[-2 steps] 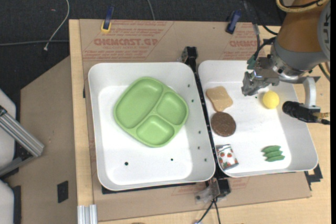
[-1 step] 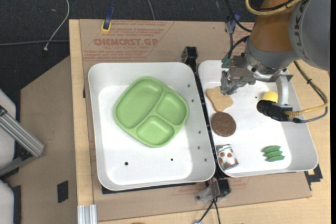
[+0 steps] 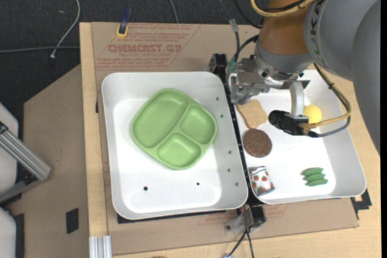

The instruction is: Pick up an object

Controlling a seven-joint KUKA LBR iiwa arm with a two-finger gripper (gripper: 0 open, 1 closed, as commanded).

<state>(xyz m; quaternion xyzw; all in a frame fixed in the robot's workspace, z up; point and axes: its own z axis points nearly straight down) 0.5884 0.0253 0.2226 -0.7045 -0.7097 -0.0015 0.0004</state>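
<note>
My gripper (image 3: 240,89) hangs low over the back left corner of the right bin (image 3: 344,148), close to the wall between the two bins. Just in front of it lies a flat tan piece like a slice of bread (image 3: 251,113). The gripper's lower end reaches the piece's back edge, and I cannot tell whether they touch. A round brown disc (image 3: 257,142) lies directly in front of the tan piece. A yellow ball (image 3: 313,112) rests to the right, partly behind the arm's parts.
In the right bin's front part lie a green pea pod (image 3: 314,176) and a small white cup with red spots (image 3: 261,180). The left bin (image 3: 121,99) holds a green divided plate (image 3: 174,128). The arm's grey and orange body (image 3: 302,3) looms over the back right.
</note>
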